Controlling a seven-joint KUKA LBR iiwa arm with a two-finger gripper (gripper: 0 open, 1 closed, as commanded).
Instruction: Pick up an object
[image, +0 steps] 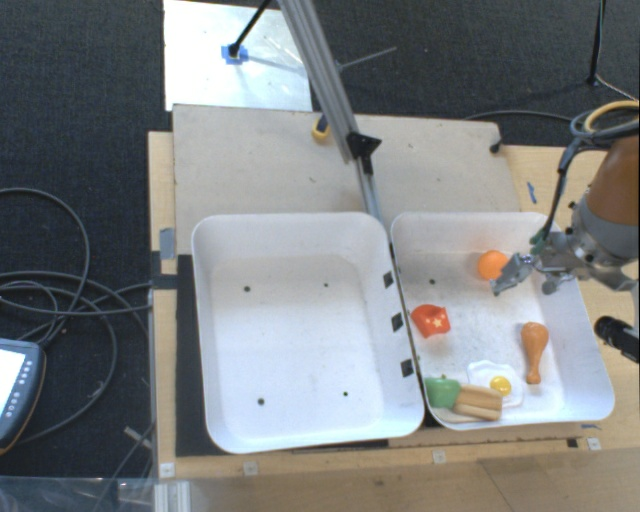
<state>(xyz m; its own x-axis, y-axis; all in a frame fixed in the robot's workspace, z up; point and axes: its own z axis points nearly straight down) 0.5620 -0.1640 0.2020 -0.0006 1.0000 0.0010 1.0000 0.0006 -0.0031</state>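
The end effector hangs open and unladen over the right bin, just beside the orange ball near its far rim; bare floor lies between ball and toy drumstick.

A light wooden table stands on dark carpet. Left of the table, black cables loop across the carpet toward a handheld screen. Behind the table lies a pale sheet bearing blue tape.
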